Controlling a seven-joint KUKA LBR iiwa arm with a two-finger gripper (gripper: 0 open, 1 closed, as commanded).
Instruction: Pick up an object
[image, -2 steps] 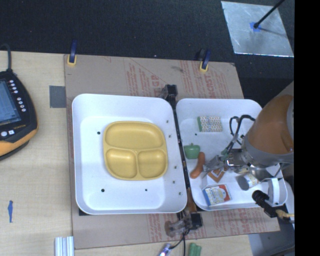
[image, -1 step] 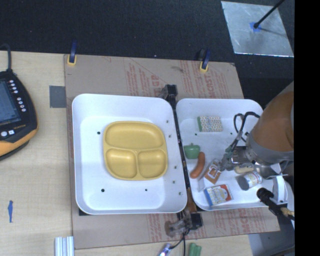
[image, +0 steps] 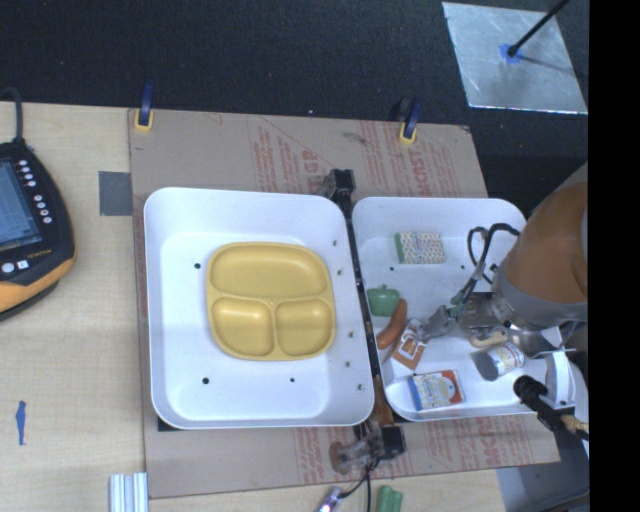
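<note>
The right bin (image: 440, 215) holds several small items. A patterned little box (image: 419, 247) lies at the back. A green toy vegetable (image: 383, 299) sits beside a brown sausage (image: 393, 322) along the left wall. An orange-and-white packet (image: 408, 347) lies just below them, and a blue-and-red carton (image: 436, 389) rests at the front. My gripper (image: 440, 320) reaches in from the right, low over the bin's middle, its tip just right of the sausage and the packet. A silver can (image: 498, 360) lies under the wrist.
The left bin (image: 175, 300) carries a yellow divided plate (image: 270, 300). A teach pendant (image: 25, 235) lies on the bench at far left. Black cable loops (image: 485, 245) hang by the grey arm with its orange band (image: 555, 245). Clamps (image: 340, 183) sit between the bins.
</note>
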